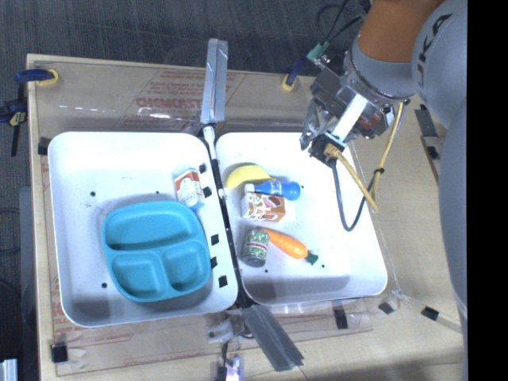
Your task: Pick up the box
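Beside the blue bottle (275,188), the box (263,207) bears an illegible label.

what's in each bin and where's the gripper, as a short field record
left bin: blue tray; small red and white carton by the divider
right bin: banana, blue bottle, brown box, green can, carrot
gripper: over the right bin's far side, apart from every item
box status: lying in the bin, not held
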### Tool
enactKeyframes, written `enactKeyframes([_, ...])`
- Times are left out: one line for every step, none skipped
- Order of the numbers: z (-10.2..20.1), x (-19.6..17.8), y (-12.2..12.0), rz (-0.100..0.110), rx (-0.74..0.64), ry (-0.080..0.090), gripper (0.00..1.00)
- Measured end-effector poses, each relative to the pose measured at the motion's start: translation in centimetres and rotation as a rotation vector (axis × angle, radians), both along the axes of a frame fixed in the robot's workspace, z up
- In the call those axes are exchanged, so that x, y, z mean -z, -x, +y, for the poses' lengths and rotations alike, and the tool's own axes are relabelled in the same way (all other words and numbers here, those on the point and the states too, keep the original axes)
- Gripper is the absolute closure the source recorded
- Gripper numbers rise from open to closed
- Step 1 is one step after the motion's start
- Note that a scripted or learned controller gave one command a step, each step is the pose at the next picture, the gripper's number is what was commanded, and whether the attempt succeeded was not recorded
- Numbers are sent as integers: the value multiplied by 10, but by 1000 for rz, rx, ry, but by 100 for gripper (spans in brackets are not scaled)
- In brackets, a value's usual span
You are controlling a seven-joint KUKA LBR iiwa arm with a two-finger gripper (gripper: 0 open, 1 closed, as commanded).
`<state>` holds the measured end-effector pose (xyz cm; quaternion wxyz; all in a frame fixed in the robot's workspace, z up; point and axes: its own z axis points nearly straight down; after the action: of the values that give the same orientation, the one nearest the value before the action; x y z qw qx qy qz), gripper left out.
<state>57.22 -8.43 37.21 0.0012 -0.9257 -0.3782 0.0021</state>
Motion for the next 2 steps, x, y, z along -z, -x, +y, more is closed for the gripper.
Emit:
enactKeyframes([3, -8, 0, 8, -13, -1, 100])
enactKeyframes([35, 113, 30, 3, 211, 1, 100])
